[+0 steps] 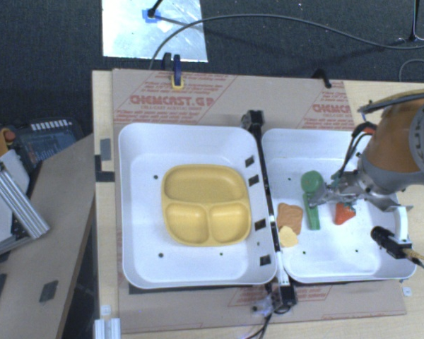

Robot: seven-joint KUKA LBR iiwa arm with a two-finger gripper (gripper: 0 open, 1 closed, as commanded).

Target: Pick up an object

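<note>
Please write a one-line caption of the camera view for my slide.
KUKA arm's gripper low in the right bin beside a green object; a yellow divided tray lies in the left bin.

Gripper (333, 195) low in right bin (325, 267), beside green object (311, 198).

- The arm (410, 147) is showing a rounded grey shell at the right edge.
- 1 broad orange band (390, 141) is wrapping the arm above the wrist.
- Thin dark cables (354, 149) are looping along the band's left side.
- A grey metal gripper (337, 195) is sitting below the wrist.
- A black fitting (386, 240) is sticking out beneath, beside a white curved piece (403, 223).
</note>
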